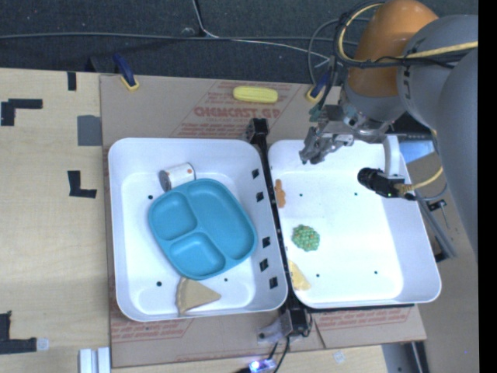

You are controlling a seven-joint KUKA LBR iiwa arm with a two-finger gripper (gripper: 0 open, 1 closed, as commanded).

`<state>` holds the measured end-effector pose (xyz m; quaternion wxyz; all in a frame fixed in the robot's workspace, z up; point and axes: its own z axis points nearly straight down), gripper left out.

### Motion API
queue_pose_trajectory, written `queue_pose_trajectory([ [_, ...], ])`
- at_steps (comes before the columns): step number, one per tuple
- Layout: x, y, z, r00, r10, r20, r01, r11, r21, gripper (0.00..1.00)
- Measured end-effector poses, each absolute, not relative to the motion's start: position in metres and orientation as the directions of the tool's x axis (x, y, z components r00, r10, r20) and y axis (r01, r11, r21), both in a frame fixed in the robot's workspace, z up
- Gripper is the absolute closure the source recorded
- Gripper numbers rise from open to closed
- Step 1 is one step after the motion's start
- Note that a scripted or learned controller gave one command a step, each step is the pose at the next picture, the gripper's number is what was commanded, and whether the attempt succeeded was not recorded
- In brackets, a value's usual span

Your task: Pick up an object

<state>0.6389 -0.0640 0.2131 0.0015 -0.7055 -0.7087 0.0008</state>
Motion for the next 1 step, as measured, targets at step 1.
queue_pose_trajectory([
  [1, 0.6352, -0.0080, 0.2237, -0.007, 1.000, 0.002, 1.000, 0.007, -0.001, 1.00],
])
